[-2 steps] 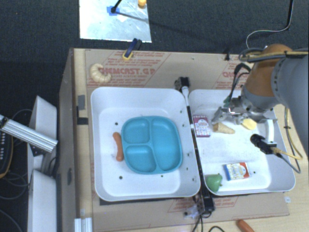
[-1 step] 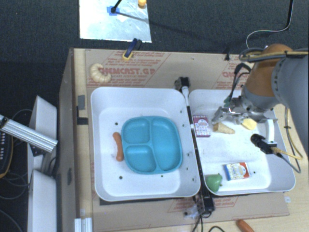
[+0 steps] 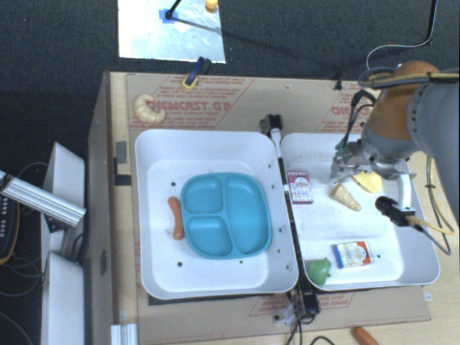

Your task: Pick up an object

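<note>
Gripper [image 3: 350, 165] hangs low in the right bin [image 3: 424, 264], just above the pale wedge [image 3: 346, 197] and beside the yellow piece [image 3: 369, 182]; its opening cannot be judged here. With both lying so close, a descent risks nudging one aside or pinching both. Farther off lie the red-white packet [image 3: 299, 187] and carton [image 3: 352, 254].

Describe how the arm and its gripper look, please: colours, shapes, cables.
The arm is a thick, rounded grey body with an orange band above the wrist. Thin cables, among them a yellow-green one, loop from the band toward the wrist, and a black cable hangs higher up. The gripper is a small metallic silver assembly below a grey wrist ring.
</note>
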`<state>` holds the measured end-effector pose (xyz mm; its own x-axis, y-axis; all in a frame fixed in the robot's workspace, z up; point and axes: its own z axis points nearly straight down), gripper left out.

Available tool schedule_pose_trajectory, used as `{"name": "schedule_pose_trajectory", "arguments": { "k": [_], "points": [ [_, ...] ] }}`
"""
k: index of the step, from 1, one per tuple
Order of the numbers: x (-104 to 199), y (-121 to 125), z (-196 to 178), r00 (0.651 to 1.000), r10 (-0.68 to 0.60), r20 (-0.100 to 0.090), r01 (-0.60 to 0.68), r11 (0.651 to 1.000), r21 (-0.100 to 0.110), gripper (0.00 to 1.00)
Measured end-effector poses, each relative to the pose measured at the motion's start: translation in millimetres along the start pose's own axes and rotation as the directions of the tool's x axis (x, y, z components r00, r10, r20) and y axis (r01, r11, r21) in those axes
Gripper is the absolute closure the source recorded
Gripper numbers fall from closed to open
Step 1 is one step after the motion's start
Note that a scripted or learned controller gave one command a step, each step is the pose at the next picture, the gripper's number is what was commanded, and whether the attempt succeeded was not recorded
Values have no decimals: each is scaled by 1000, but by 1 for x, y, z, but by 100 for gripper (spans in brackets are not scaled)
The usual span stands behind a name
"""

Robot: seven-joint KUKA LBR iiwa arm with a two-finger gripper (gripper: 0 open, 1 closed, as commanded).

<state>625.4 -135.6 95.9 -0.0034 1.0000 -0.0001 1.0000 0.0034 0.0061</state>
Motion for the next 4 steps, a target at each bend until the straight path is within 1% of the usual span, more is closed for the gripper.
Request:
{"name": "schedule_pose_trajectory", "arguments": {
  "k": [1, 2, 3, 4],
  "points": [
    [-38, -8, -27, 1000, 2, 2, -2, 1000, 3, 100],
    [-38, -8, -26, 1000, 2, 1, -2, 1000, 3, 0],
    [-41, -27, -12, 1000, 2, 1, -2, 1000, 5, 0],
    [-54, -29, 11, 1000, 3, 1, -3, 1000, 5, 0]
  ]
}}
